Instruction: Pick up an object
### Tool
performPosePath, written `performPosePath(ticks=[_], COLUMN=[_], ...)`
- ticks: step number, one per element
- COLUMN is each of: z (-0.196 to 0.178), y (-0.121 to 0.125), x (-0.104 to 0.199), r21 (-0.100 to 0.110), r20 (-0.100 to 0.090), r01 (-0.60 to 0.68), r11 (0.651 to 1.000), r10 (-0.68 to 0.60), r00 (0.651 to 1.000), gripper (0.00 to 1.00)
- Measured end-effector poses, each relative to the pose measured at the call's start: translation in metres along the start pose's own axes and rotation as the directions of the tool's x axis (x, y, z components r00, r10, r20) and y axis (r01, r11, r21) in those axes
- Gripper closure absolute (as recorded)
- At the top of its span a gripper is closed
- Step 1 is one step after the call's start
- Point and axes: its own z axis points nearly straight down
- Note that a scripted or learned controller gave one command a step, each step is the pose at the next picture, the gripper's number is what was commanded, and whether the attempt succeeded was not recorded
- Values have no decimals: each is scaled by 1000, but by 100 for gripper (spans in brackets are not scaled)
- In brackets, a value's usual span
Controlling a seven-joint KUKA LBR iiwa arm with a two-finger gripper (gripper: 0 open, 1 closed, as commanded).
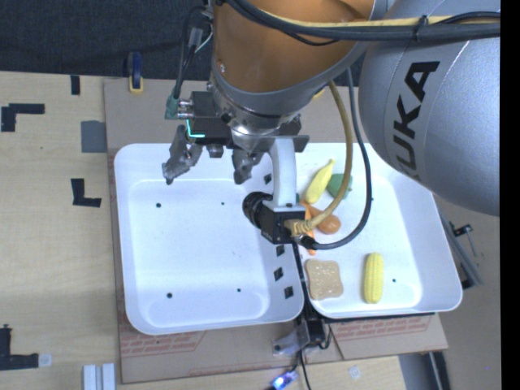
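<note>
Bright, even light from overhead, and the white bins (195,315) come close to washing out. There's a broad glare patch on the arm's orange band (284,23) and a soft sheen on its grey casing (439,96). Faint shadows lie under the arm. The arm itself looks soft, close to the lens; the bench stays fairly sharp.

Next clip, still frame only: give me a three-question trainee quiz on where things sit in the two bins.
1. True or false: the corn cob lies in the right bin.
2. Which item lies nearest the divider between the bins: A) slice of bread B) corn cob C) banana?
3. Fill in: the gripper hangs over the ___ bin.

Key: 1 true; 2 A; 3 left.
</note>
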Motion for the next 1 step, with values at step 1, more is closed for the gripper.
performPosePath(ticks=[1], z=[-7], y=[1], x=[1], r21=[6], r20=[3], r01=[2], r11=[1000], r10=[-2], r00=[1000], gripper=[100])
